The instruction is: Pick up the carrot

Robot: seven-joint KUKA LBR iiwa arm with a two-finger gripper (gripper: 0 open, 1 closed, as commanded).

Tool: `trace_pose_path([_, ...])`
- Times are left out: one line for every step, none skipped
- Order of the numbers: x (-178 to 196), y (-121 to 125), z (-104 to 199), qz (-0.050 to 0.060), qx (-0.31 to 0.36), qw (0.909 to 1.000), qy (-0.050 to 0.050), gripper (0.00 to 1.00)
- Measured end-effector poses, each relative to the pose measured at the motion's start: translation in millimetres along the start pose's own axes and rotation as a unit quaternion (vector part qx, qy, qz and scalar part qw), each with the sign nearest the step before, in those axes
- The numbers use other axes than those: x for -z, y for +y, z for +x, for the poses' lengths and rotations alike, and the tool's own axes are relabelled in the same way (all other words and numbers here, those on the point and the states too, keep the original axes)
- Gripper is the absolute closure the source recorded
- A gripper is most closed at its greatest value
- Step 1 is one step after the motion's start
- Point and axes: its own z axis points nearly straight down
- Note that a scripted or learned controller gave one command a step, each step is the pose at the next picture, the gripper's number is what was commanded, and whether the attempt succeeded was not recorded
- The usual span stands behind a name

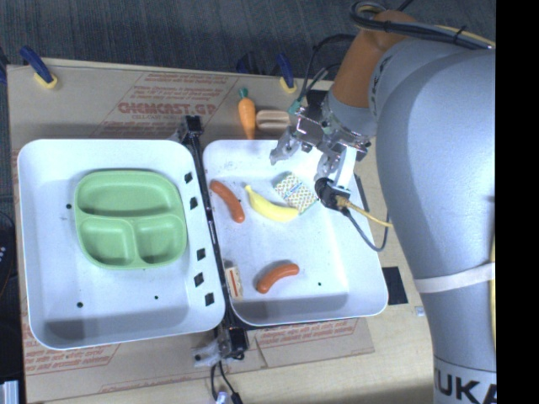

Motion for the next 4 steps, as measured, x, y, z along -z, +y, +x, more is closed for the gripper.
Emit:
trace_pose_path([-71, 28, -34, 0.001, -0.161, 0.9870, 0.000, 0.00])
trace_pose_path([-61, 27, -33, 0.004, -0.156, 0.9877, 0.000, 1.00])
trace_pose_path([77, 20, -41, -0.001, -0.201, 0.9796, 0.001, 1.00])
trace_pose_path([49, -62, 40, 0.002, -0.306, 0.9521, 0.000, 1.00])
